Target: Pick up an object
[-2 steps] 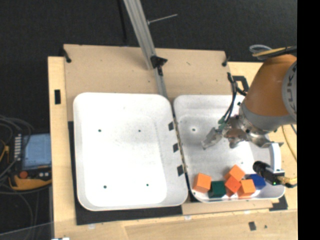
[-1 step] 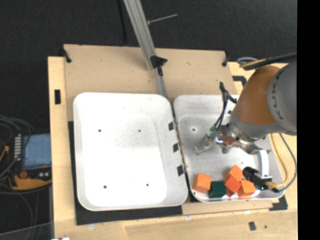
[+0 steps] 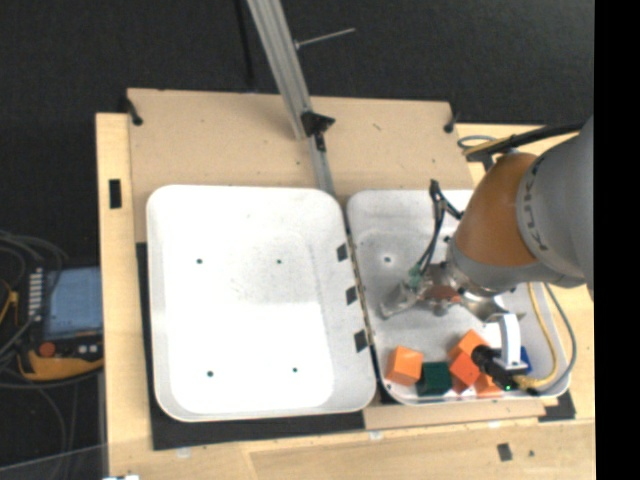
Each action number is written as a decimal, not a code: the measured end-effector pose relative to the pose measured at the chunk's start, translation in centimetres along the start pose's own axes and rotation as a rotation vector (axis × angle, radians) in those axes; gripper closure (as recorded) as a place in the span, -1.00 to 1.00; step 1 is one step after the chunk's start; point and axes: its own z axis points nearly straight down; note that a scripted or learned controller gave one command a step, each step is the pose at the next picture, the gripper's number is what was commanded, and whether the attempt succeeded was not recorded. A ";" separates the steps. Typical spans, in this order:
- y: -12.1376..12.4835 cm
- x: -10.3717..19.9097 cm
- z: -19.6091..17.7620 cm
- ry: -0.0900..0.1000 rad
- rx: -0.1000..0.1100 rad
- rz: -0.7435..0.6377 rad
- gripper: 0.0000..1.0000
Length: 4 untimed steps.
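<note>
My gripper (image 3: 408, 294) hangs low over the middle of the right bin (image 3: 385, 223), close to its left wall, with the grey and orange wrist right behind it. Nothing shows in its grasp. Along the bin's front edge lie an orange block (image 3: 405, 365), a dark green block (image 3: 435, 378) touching it on the right, and two more orange blocks (image 3: 467, 360) partly hidden under the arm. The gripper is a short way behind the orange block and apart from it.
The left bin (image 3: 250, 298) sits beside the right one, with black clips on the shared wall. A slanted metal rail (image 3: 285, 63) rises from the back of the bench. Cables and a blue box (image 3: 75, 303) lie off the bench's left side.
</note>
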 end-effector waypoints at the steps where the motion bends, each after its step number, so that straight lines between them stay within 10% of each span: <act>1: 0.1 0.0 -1.2 0.003 -0.003 0.011 1.00; 4: 0.0 -0.6 -16.8 0.002 -0.004 -0.008 1.00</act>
